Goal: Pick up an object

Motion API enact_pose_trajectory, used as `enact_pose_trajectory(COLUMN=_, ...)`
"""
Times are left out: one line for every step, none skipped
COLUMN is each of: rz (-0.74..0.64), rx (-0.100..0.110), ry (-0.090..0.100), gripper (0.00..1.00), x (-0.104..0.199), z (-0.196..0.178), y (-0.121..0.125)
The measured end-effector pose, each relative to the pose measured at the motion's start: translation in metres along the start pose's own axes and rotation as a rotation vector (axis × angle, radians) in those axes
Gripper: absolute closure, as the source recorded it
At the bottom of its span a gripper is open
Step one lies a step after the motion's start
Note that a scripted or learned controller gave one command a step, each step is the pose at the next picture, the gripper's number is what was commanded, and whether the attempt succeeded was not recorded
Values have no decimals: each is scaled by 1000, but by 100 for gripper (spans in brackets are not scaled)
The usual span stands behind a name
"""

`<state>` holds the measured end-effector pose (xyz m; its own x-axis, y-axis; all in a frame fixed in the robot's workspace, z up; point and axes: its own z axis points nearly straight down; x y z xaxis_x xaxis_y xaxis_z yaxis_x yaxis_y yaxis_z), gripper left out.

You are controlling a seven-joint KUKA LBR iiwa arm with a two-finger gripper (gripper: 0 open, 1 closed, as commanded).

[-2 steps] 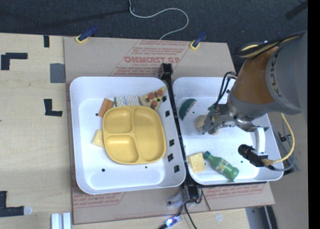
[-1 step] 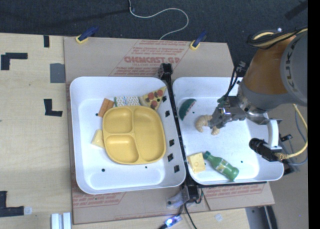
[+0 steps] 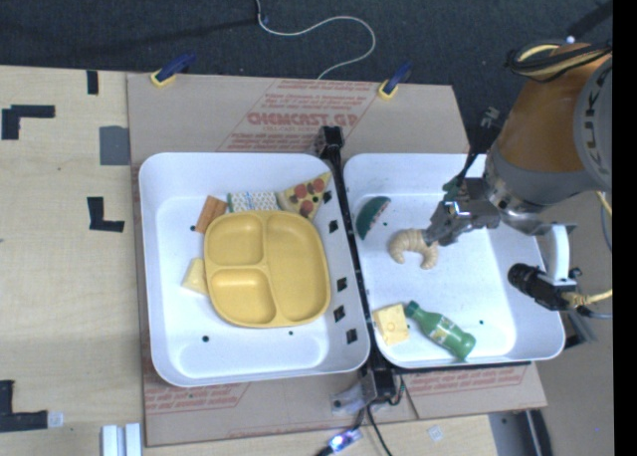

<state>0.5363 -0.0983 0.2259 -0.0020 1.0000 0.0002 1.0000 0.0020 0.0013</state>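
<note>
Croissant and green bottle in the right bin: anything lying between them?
Nothing: in the camera view, bare white bin floor separates the croissant from the green bottle. The cheese wedge lies beside the bottle's neck.

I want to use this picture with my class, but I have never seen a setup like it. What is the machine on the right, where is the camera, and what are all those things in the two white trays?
The camera looks down at a slant on a bench with two shallow white bins. The machine is a robot arm, grey and orange, reaching in from the right. Its tip is a two-finger gripper, meant to pick things up.

The left bin holds a yellow divided plate with a few toy food pieces partly tucked under its edges. The right bin holds a beige toy croissant, a dark green piece, a green bottle and a yellow cheese block.

The gripper is right beside the croissant; whether it has gripped it is unclear.
</note>
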Motion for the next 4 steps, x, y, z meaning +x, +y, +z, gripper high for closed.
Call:
enact_pose_trajectory(rz=-5, rx=3, ry=2, gripper=100, x=48, z=-6, y=-3)
enact_pose_trajectory(rz=-6, rx=3, ry=2, gripper=100, x=109, z=-10, y=-1)
enact_pose_trajectory(rz=-6, rx=4, ry=0, gripper=100, x=171, z=5, y=5)
enact_pose_trajectory(rz=1, rx=3, ry=0, gripper=100, x=156, z=-8, y=0)
